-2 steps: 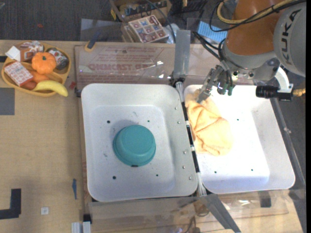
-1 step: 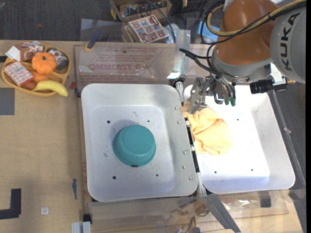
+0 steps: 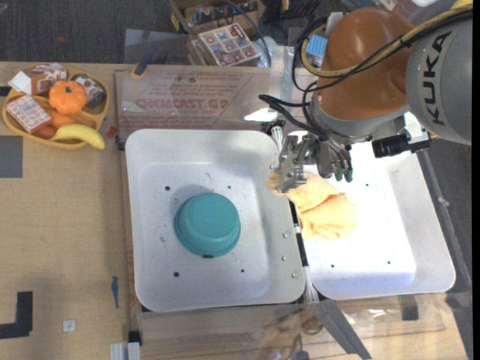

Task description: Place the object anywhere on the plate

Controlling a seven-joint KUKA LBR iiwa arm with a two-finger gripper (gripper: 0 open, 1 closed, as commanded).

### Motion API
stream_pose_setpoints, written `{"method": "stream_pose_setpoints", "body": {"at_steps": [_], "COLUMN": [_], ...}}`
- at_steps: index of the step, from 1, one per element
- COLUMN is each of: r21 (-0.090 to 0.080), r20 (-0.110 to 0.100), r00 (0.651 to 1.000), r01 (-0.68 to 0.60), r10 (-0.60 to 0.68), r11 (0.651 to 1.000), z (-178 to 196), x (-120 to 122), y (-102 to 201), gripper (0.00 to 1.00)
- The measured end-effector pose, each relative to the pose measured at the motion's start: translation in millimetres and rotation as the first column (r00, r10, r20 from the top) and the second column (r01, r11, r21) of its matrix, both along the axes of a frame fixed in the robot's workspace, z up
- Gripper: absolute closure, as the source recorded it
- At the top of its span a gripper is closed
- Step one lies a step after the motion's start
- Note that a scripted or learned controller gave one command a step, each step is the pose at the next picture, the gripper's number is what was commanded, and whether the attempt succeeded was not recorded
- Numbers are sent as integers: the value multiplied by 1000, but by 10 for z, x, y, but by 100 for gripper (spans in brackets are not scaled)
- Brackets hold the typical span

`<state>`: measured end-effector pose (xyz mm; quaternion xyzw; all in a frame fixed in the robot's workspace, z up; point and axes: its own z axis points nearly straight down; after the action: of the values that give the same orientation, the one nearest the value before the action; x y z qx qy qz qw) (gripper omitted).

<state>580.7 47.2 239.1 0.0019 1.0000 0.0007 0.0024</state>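
The hand (image 3: 291, 172) is being held low at the right bin's (image 3: 420, 223) upper-left corner, touching the yellow cloth (image 3: 326, 210); its grip cannot be told. The teal plate (image 3: 208, 224) is lying upside down in the left bin (image 3: 150, 171), well apart.

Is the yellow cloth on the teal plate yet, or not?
Not on it. The yellow cloth lies crumpled in the right bin; the teal plate sits in the left bin.

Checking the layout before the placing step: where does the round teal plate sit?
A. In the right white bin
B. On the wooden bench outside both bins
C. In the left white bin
C: the round teal plate lies on the floor of the left white bin, while the crumpled yellow cloth lies in the right white bin.
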Motion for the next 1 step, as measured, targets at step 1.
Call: {"method": "stream_pose_setpoints", "body": {"at_steps": [1], "r21": [1], "r20": [-1], "r00": [1000], "r01": [-3], "r10": [3], "r11": [1000], "z": [46], "x": [-239], "y": [422], "gripper": [100]}}
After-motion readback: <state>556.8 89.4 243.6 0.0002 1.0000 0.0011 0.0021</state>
